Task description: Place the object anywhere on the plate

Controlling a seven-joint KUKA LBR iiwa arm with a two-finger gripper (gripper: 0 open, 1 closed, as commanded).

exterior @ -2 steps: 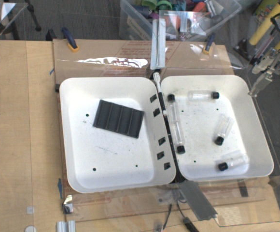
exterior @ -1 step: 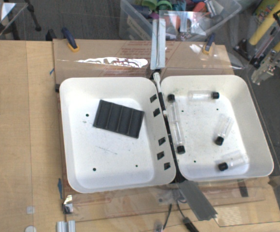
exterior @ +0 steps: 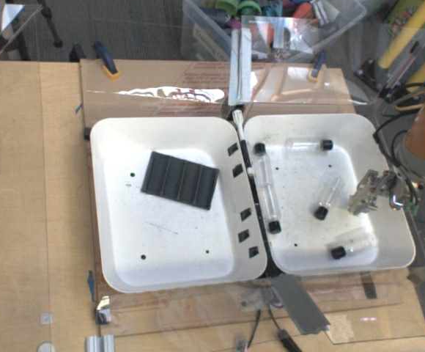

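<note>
White moulded plastic makes up both shallow bins, the left bin point(exterior: 117, 262) and the right bin point(exterior: 388, 259), glossy with rounded corners, filling the middle of the frame. In the left one lies the dark ribbed rectangular plate point(exterior: 179, 180), matte and grooved lengthwise, sitting slightly askew toward the upper centre of its bin. From the right edge I see my grey metal gripper point(exterior: 364, 194) low over the right bin; I cannot tell from here how it stands or whether it has anything.

Scattered in the right bin are four clear plastic tubes with black caps: a long one point(exterior: 267, 196) along the bin's left wall, one point(exterior: 305, 147) near the top, one point(exterior: 327, 198) tilted just left of the gripper, and one point(exterior: 350, 246) at the lower right.

My worry: these tubes are slick, round and see-through, so I judge a pinch could squirt one sideways or close on nothing, and a tube set on the ribbed plate may roll off.
</note>
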